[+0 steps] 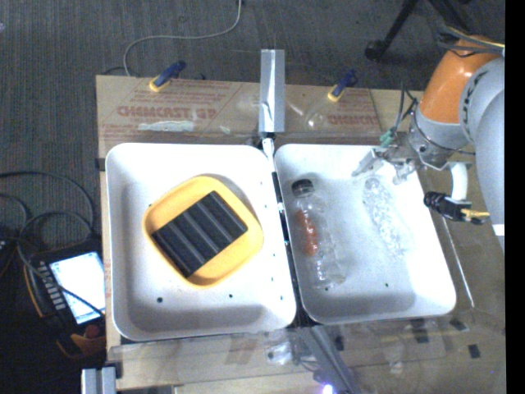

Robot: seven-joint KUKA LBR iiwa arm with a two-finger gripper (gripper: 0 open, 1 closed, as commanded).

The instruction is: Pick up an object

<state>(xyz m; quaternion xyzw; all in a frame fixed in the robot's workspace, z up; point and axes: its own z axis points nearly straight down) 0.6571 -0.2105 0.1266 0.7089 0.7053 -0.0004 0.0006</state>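
At upper right of frame, gripper [384,161] above right bin [426,298], finger state impossible to tell. Clear bottle [312,228] lying at bin's left side; crinkled plastic [384,216] just below gripper. Best lowered squarely over one item before closing.

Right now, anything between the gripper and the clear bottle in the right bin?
Nothing visible. The gripper hangs over the right bin's upper edge. The clear bottle lies by the bin's left wall, dark cap toward the far side. Between them is a clear crinkled plastic item, off the direct line toward the near side.
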